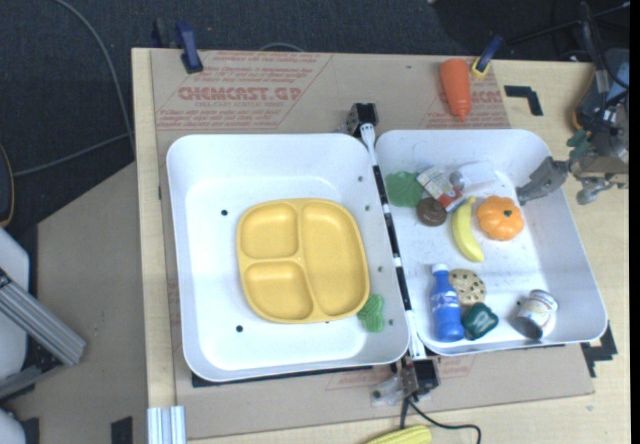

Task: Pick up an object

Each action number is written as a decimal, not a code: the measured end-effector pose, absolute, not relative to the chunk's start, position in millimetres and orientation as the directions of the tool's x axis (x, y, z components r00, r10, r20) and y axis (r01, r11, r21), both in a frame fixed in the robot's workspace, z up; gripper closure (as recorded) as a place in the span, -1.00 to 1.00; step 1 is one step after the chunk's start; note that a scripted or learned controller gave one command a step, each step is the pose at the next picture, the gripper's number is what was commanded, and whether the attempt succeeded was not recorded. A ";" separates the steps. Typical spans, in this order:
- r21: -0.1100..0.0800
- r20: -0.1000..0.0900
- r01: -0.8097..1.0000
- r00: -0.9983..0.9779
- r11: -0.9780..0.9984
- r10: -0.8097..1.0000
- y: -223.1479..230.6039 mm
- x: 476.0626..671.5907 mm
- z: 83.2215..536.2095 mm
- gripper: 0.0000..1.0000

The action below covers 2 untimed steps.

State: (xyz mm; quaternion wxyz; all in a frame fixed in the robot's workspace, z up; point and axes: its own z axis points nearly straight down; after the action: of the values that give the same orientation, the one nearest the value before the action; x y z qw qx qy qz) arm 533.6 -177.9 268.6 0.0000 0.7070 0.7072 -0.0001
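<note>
While both shallow white bins sit side by side on the worktop [250, 82], nearly all loose items lie in the right bin [575, 262].

Near edge, right bin: a blue plastic bottle with a white cap [445, 304] lies lengthwise beside the dividing rim. A small dark teal block [480, 321] touches its near right side. A round speckled biscuit-like disc [466, 285] sits just behind the teal block. A short silver metal can [536, 312] rests at the near right corner, apart from the others.

Left bin [200, 232]: a yellow three-compartment plastic tray [300, 260] occupies the centre. A small green leafy toy piece [372, 312] lies against the tray's near right corner.

Middle, right bin: a yellow toy banana [466, 232] touches a small orange toy pumpkin [499, 217] on its right. A brown round disc [431, 213] lies just left of the banana.

Far part, right bin: a flat green piece [403, 189] lies near the dividing rim, with a crumpled white and red wrapper [442, 182] beside it.

Gripper [545, 180]: positioned at the right bin's far right corner, close to the rim, well apart from the pumpkin. Whether the fingers are apart or together cannot be told. No item is seen between them.

Far worktop edge, outside the bins: an orange toy carrot [456, 87] lies beside a blue clamp [487, 56].
</note>
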 end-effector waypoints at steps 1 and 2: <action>-0.001 0.000 1.000 -0.001 0.001 1.000 -109.4 560.9 135.4 -1.00; -0.002 0.001 1.000 0.001 -0.001 1.000 -156.4 566.6 84.2 -1.00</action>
State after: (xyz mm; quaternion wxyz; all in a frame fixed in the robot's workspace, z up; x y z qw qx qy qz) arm 566.6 -156.4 84.2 -0.0012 0.7075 0.7068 -0.0005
